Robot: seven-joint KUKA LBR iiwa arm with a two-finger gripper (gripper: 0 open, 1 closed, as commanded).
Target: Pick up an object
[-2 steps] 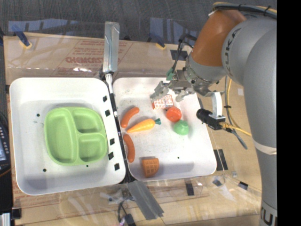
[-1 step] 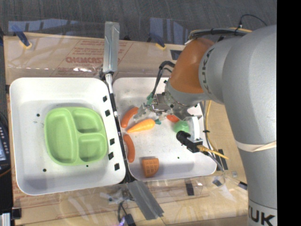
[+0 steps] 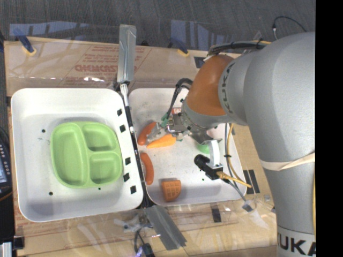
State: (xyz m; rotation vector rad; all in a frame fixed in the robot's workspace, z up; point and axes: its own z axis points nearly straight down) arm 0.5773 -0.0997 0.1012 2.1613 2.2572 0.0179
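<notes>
the carrot (image 3: pixel 161 141) lies roughly crosswise, apparently tapering toward the end effector (image 3: pixel 172 126).

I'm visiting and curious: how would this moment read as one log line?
grey arm's gripper: low in right white bin | at orange carrot-shaped toy | grasp: unclear | green divided plastic tray: left white bin

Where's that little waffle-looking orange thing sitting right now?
The orange waffle piece lies in the right bin, near its front edge. It sits just right of the red sausage and below the orange carrot.
</notes>
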